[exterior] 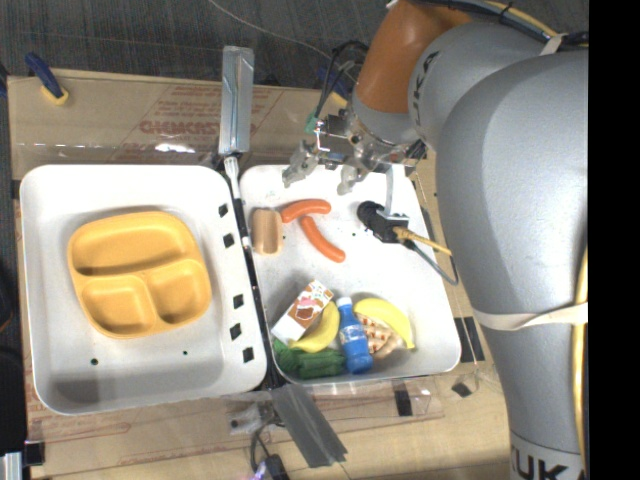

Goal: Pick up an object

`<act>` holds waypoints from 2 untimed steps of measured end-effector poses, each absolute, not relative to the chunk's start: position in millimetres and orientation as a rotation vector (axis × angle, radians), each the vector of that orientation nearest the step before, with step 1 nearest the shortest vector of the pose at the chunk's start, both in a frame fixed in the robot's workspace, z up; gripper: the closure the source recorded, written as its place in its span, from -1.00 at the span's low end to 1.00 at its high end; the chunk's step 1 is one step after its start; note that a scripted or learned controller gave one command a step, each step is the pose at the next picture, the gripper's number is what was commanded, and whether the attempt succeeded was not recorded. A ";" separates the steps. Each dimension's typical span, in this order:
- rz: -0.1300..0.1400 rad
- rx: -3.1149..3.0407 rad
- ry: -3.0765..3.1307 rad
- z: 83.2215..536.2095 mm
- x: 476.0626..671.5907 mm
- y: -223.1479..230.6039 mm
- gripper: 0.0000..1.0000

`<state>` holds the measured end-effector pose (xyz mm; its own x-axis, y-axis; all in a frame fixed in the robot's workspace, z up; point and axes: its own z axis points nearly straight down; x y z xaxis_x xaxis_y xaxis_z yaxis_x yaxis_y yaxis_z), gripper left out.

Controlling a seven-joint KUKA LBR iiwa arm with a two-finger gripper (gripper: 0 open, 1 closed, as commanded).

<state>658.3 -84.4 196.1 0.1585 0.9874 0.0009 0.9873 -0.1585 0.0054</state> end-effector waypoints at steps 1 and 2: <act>0.002 2.295 2.143 94.0 658.0 -94.8 -1.00; 0.003 2.291 2.152 104.1 658.4 -92.2 1.00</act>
<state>658.4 -92.2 104.1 0.0622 0.9981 0.0024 0.9981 -0.0622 0.0004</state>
